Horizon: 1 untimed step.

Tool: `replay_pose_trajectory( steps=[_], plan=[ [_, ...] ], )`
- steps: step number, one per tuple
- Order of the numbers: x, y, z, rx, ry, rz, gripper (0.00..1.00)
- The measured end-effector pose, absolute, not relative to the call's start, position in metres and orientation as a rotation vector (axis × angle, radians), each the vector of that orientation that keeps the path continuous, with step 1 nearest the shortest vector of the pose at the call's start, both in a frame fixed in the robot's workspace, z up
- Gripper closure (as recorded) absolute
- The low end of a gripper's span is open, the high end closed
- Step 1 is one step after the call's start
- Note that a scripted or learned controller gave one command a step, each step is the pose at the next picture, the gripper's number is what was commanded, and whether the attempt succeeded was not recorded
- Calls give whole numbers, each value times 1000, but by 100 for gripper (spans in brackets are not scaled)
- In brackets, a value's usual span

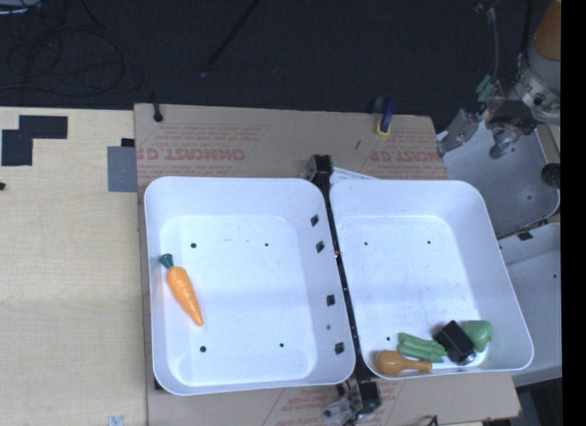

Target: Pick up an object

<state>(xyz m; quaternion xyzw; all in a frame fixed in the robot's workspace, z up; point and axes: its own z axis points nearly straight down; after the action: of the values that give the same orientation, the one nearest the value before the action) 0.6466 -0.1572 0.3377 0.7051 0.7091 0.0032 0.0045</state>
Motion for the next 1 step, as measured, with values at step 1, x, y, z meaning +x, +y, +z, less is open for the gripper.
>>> replay_pose_trajectory(
  steps=[1],
  plan=[
    [617,-94,392,2217,2227,1,0]
  ],
)
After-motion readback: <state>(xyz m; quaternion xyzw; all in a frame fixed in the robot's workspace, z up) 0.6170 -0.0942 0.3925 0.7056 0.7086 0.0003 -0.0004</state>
